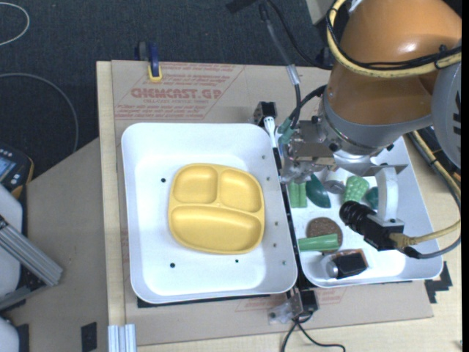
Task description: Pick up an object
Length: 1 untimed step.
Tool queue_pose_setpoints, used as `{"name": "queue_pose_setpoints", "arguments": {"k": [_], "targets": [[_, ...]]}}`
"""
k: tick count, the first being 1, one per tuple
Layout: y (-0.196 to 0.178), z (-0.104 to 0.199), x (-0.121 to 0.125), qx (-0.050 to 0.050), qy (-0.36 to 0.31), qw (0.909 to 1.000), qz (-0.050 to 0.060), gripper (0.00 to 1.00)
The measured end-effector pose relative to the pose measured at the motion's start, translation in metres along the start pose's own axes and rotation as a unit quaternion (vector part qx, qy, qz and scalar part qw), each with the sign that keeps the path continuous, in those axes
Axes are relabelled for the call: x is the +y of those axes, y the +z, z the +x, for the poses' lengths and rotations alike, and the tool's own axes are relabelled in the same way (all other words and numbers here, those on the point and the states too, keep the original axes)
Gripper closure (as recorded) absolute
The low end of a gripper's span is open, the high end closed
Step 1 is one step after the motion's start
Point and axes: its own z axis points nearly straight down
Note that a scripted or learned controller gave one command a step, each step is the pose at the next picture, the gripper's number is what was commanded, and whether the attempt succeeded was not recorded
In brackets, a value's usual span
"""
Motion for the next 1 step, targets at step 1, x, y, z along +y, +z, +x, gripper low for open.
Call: {"name": "queue_pose_setpoints", "arguments": {"k": [1], "targets": [[-0.1529, 0.0237, 0.0014, 0.002, 0.001, 1.0, -0.008, 1.0]]}}
